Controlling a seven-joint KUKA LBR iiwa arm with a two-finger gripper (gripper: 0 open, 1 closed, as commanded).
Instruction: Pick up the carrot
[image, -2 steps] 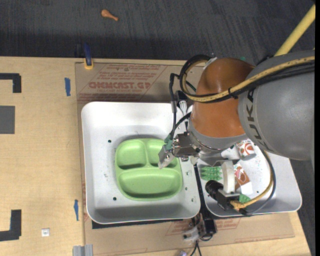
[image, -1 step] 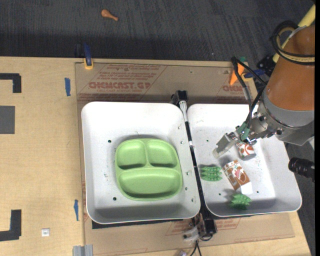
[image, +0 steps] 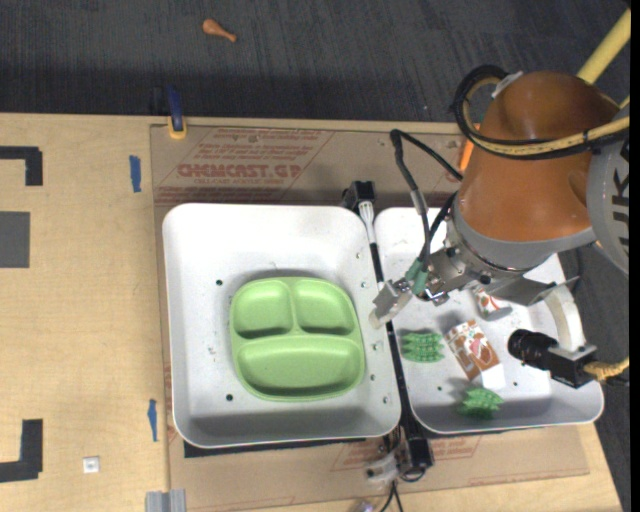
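Observation:
A small orange, carrot-shaped thing (image: 218, 30) lies on the dark carpet beyond the far edge of the bench, outside both bins. My gripper (image: 392, 300) hangs low over the left edge of the right bin (image: 585, 400), close to the wall shared by the two bins. It is far from the orange thing. The arm's orange band and grey wrist (image: 530, 160) cover the back of the right bin and whatever lies beneath them.
The left bin (image: 190, 300) holds a green divided plate (image: 296, 336). In the right bin lie a green leafy toy (image: 422, 346), a red-and-white snack packet (image: 473, 350), a second green toy (image: 481, 401) and a small red-white item (image: 490, 303).

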